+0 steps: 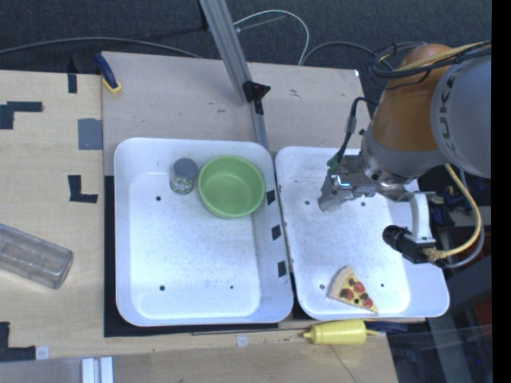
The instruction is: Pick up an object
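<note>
Bench (200, 94): pale wood surface carrying two shallow white bins side by side, with dark tape marks on its left part.
Arm (431, 110): grey with an orange band, reaching in from the right and hanging over the upper part of the right bin.
Left bin (192, 286): holds a green bowl and a small jar, both in its upper half.
Right bin (399, 294): holds a pizza slice near its lower edge.
Metal pole (227, 42): slants from the top of the view down toward the gap between the bins.
Green bowl (231, 186): upright, near the left bin's upper right corner.
Clear container (30, 255): lies on its side on the bench, well left of the bins.
Gripper (331, 199): over the upper left area of the right bin, well apart from the pizza slice; whether its tips are apart or together cannot be told.
Yellow bottle (339, 333): lies on the bench just below the right bin's lower edge.
Pizza slice (351, 288): flat on the bin floor, toy-like, with red spots.
Small jar (184, 175): stands just left of the bowl, grey lid.
</note>
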`<state>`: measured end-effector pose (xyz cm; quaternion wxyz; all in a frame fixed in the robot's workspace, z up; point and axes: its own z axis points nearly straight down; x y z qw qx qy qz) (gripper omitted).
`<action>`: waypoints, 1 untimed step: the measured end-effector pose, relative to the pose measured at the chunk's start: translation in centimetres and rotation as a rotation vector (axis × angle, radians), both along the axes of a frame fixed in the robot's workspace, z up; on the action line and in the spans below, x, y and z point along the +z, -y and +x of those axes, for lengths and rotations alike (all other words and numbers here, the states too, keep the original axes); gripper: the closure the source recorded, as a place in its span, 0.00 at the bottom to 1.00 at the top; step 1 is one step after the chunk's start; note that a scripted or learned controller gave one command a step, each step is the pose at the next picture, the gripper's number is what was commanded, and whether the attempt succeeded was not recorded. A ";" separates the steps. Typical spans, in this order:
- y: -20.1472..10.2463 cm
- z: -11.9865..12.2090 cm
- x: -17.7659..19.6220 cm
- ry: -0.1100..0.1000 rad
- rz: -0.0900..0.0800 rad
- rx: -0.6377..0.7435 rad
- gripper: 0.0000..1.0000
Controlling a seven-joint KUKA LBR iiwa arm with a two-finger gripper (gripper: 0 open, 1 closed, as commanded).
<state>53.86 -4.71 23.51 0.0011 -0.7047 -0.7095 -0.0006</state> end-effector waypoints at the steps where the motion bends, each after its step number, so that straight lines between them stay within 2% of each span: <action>1: -5.5 0.9 0.8 0.000 0.000 0.001 1.00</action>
